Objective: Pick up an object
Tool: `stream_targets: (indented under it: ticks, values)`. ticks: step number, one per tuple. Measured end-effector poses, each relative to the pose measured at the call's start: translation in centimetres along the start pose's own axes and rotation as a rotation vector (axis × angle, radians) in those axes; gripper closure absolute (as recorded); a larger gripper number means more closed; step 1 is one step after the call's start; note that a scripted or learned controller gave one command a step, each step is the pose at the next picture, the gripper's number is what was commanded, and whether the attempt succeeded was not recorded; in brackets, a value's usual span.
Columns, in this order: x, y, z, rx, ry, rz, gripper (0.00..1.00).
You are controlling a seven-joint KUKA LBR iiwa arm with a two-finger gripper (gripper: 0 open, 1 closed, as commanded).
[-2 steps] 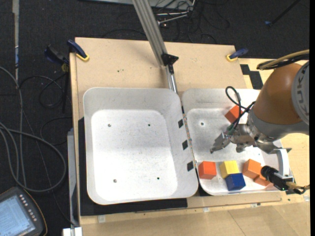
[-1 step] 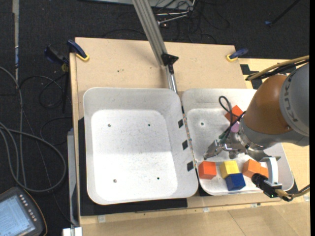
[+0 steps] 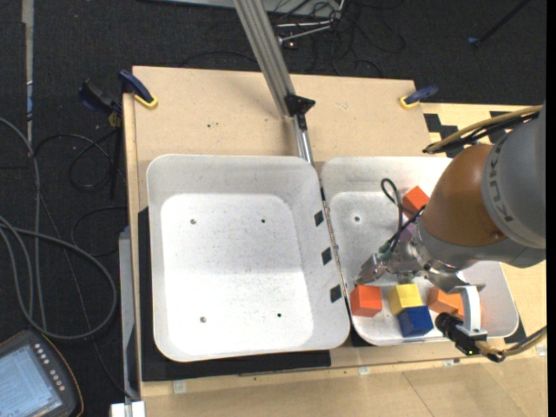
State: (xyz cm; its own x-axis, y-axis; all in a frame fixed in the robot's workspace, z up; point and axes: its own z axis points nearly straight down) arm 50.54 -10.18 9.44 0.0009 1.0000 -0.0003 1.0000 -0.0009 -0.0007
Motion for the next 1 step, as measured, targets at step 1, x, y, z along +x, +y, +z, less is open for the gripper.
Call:
stream_targets:
  ticks: [1]
  values:
    - [0.01, 0.11, -1.13, -0.003, 0.000, 0.000, 1.00]
